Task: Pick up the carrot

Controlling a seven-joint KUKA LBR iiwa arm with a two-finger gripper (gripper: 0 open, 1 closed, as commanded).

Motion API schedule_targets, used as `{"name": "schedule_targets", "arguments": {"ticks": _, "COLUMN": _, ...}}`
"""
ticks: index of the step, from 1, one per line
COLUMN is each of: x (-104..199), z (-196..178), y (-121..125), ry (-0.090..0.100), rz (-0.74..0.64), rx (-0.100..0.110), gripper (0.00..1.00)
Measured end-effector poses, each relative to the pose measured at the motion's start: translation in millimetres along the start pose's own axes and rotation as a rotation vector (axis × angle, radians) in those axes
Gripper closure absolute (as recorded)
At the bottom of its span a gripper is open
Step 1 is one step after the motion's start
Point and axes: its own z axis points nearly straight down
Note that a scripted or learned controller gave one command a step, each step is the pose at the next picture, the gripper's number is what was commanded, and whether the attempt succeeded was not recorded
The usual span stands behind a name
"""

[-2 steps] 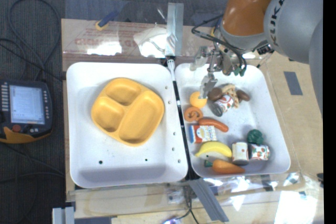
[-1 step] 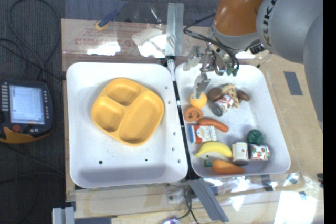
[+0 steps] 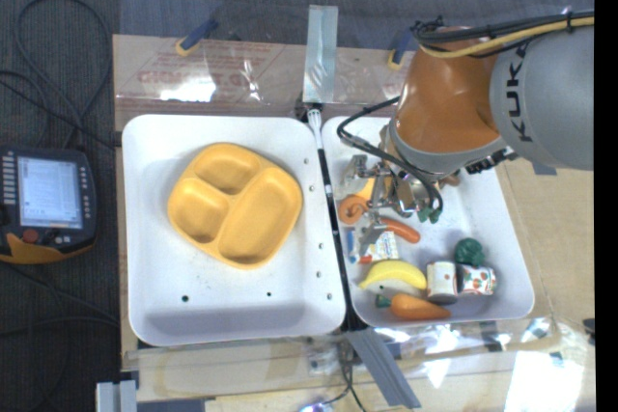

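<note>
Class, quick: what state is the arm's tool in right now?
Tool: low in the right bin, over the toy food; open or shut cannot be told. The carrot lies apart, ungrasped.

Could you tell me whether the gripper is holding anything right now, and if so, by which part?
It cannot be told: the gripper is low in the right bin among the toys, and the carrot lies apart near the front wall.

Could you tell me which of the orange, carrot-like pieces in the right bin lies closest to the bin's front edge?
The carrot, lying just below the banana; the slimmer orange piece sits higher, nearer the pincer.
</note>
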Motion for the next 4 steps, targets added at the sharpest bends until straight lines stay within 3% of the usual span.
{"name": "schedule_targets", "arguments": {"ticks": 1, "x": -40.7, "z": -6.3, "y": -82.2, "ry": -0.003, "rz": 0.123, "rx": 0.001, "gripper": 0.00}}
{"name": "schedule_targets", "arguments": {"ticks": 2, "x": -68.6, "z": 0.4, "y": -42.3, "ry": -0.002, "rz": 0.196, "rx": -0.002, "gripper": 0.00}}
{"name": "schedule_targets", "arguments": {"ticks": 3, "x": -93.2, "z": 48.5, "y": -89.7, "ry": 0.003, "rz": 0.292, "rx": -0.001, "gripper": 0.00}}
{"name": "schedule_targets", "arguments": {"ticks": 4, "x": -98.3, "z": 91.2, "y": -89.3, "ry": -0.010, "rz": 0.530, "rx": -0.001, "gripper": 0.00}}
